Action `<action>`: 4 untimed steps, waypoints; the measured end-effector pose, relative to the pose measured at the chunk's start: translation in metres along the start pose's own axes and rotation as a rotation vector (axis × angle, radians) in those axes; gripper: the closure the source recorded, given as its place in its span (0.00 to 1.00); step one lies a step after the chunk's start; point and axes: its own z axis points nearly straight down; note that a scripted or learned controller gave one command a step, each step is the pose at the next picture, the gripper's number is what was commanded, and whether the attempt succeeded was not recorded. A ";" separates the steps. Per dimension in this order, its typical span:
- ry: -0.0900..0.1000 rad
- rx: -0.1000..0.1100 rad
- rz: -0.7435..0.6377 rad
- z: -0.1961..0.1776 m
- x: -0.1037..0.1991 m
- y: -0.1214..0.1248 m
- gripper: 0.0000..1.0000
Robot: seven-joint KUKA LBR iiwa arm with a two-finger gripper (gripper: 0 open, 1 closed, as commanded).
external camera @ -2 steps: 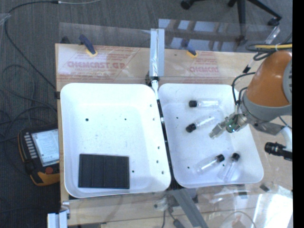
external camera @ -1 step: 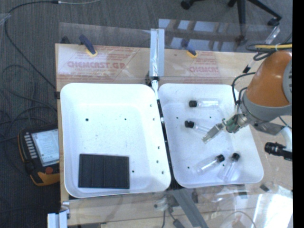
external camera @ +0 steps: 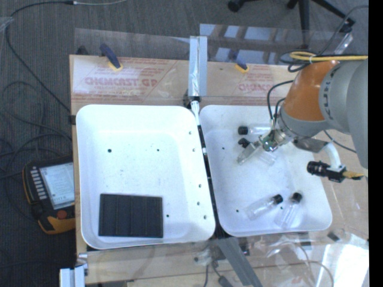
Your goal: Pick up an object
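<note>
My gripper [external camera: 265, 143] hangs low over the upper middle of the right bin [external camera: 227, 184]. Just left of it lie clear vials with black caps: one cap [external camera: 242, 130] above and another cap [external camera: 243, 142] below. A clear vial body [external camera: 245, 155] slants down-left from the gripper tip, and I cannot tell whether it is held. Two more capped clear vials [external camera: 264, 205] [external camera: 289, 211] lie near the bin's front right. A flat black ribbed pad [external camera: 130, 215] rests in the front left corner of the left bin [external camera: 137, 130].
A metal divider post [external camera: 196, 70] stands at the back between the bins. A handheld controller [external camera: 49, 193] lies on the floor left of the bench. The arm's orange band [external camera: 308, 94] hangs over the right bin's back right corner.
</note>
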 end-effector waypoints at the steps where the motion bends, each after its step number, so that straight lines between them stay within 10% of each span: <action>1: -0.004 -0.003 0.000 -0.011 -0.001 0.001 1.00; 2: -0.005 -0.003 0.000 -0.011 -0.001 0.001 0.00; 3: 0.005 0.015 -0.073 0.000 0.009 0.028 0.00; 4: -0.004 0.001 -0.077 -0.011 0.009 0.033 1.00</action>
